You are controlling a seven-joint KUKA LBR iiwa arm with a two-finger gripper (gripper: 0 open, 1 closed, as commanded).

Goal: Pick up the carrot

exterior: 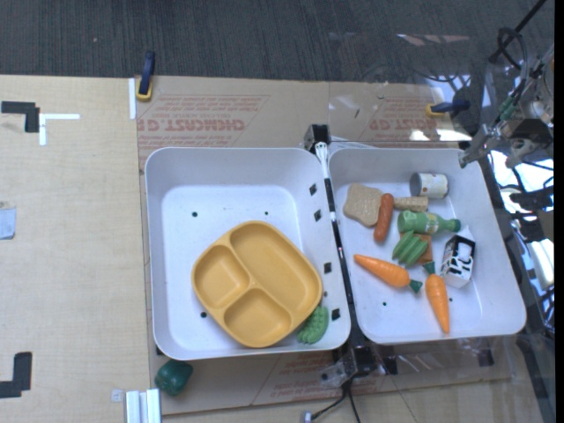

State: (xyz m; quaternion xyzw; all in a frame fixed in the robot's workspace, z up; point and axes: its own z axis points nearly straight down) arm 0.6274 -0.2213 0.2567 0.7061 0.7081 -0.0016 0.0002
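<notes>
Near the middle of the right bin lie two carrots. One carrot is orange and tapered, its long axis running from upper left to lower right, with the pointed tip toward the bin's left wall and the green stub at the lower right. A second carrot lies just beside it, nearly upright in the view, with the green top up and the tip pointing toward the bin's front edge. Around them sit a bread slice, a sausage, a green bottle, a can and a black-and-white carton. A yellow tray fills the left bin. I cannot tell the claw's state.
</notes>
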